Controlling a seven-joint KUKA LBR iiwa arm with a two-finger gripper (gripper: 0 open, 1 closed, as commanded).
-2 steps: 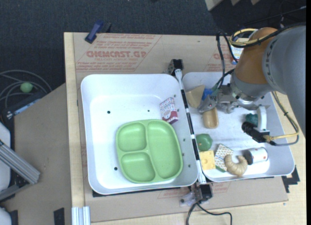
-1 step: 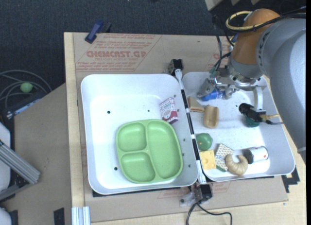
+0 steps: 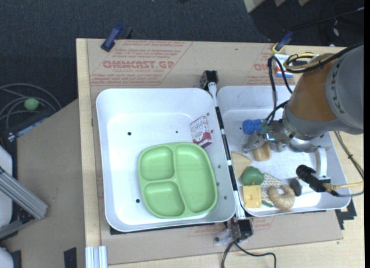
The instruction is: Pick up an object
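Note:
My gripper [image 3: 256, 141] is low in the right bin [image 3: 231, 100], near its left middle. A small blue object [image 3: 250, 126] lies just behind it, and a tan rounded piece [image 3: 262, 153] sits right under its front side, touching or nearly touching it. Nearer the front lie a green rounded object [image 3: 251, 175], a yellow cheese-like block [image 3: 251, 195] and a pale brown ring-shaped pastry [image 3: 282, 197]. Nothing is seen held between the fingers.
The left bin [image 3: 115, 110] holds a green divided plate [image 3: 174, 179] and a small red and white packet [image 3: 200, 131] by its right wall. The arm [image 3: 315, 96] covers the right bin's back right part. A flat pale wedge [image 3: 241, 157] lies by the divider.

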